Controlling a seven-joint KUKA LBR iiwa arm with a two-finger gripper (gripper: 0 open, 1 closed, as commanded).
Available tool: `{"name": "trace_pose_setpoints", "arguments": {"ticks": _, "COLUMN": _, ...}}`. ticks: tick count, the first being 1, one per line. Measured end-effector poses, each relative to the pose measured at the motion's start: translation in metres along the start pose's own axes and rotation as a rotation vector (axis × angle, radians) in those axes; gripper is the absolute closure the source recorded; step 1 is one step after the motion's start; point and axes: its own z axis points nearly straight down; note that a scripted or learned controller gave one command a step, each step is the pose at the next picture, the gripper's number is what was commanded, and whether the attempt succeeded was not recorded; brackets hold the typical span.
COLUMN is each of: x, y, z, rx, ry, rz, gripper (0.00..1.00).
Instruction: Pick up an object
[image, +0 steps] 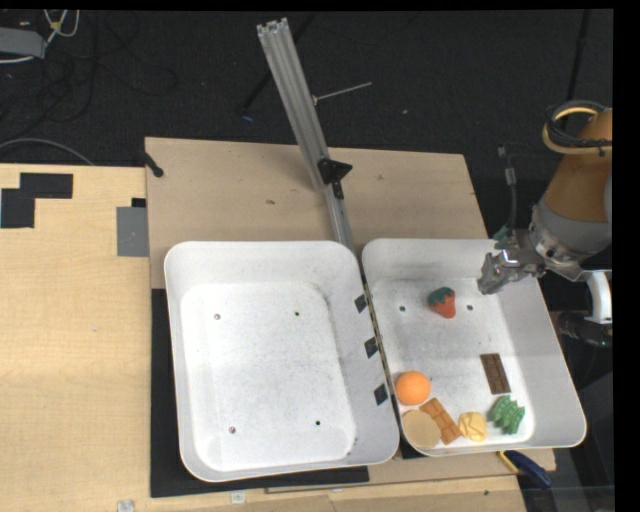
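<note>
The right bin (520, 330) holds several small toy foods. A red strawberry with a green top (442, 301) lies near its middle. An orange ball (412, 387) sits by the bin's left wall, with a tan cracker-like piece (438, 420) and a pale round piece (420, 431) below it. A yellow lump (472, 427), a green leafy piece (507, 413) and a brown bar (494, 373) lie at the front right. My gripper (496, 271) hangs over the bin's upper right part, to the right of the strawberry and apart from it.
The left bin (200, 270) stands beside the right one, joined by black clips (371, 346). A slanted aluminium rail (305, 120) rises behind the bins. The arm's grey and orange body (577, 190) fills the right side above the bin's edge.
</note>
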Motion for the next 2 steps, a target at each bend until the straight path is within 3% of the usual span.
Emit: {"name": "trace_pose_setpoints", "arguments": {"ticks": 2, "x": -0.002, "y": 0.0, "z": -0.074, "rx": 0.002, "ry": 0.0, "rz": -0.002, "gripper": 1.0}}
